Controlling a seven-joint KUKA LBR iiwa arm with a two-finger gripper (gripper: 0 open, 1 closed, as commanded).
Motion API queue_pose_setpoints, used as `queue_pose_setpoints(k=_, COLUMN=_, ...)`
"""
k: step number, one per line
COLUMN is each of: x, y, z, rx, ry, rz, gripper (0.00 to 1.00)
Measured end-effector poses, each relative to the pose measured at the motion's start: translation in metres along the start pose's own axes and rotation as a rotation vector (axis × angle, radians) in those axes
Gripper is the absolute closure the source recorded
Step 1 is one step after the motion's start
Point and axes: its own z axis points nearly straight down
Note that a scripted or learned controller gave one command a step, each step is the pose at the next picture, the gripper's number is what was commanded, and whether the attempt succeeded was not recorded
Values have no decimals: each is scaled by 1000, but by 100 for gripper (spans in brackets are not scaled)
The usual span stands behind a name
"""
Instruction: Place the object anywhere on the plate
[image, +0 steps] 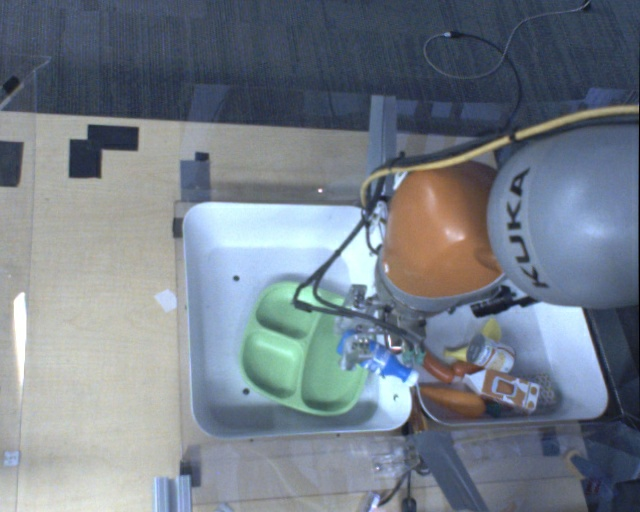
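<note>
A small blue object (397, 371) sits directly under the end effector (380, 345), at the right rim of the green divided plate (295, 352). It shows as a bright blue patch with a bit of lighter colour beside it, too small and too crowded by the wrist hardware to name more exactly. Whether it is touching the plate or hangs just over the rim cannot be told from this slant, and whether the end effector is spread, together or clamped on the blue thing cannot be told either, since the wrist covers that part.

The plate lies to the left of the end effector and partly beneath it, in the left white bin (215, 300). It has three compartments, two toward its left side and one larger one nearest the end effector, and it rests tilted against the bin's lower right corner.

To the right of the end effector, in the right white bin (590, 385), lie several items close together: a small can (492, 353) with a yellow piece just above it, an orange carrot-like piece (455, 401) near the bin's lower left corner, and a printed carton (510, 390) beside it.

Above the end effector the arm's orange band (440, 235) and grey link (570, 220) fill the upper right, with a yellow cable (480, 148) and a black cable running along them. Both bins stand on the pale wooden counter (90, 330), which stretches away far to the left of the end effector.
</note>
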Motion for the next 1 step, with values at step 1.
queue_pose_setpoints(k=1, x=-18, y=-25, z=-1, rx=0, ry=-3, rz=-303, gripper=100)
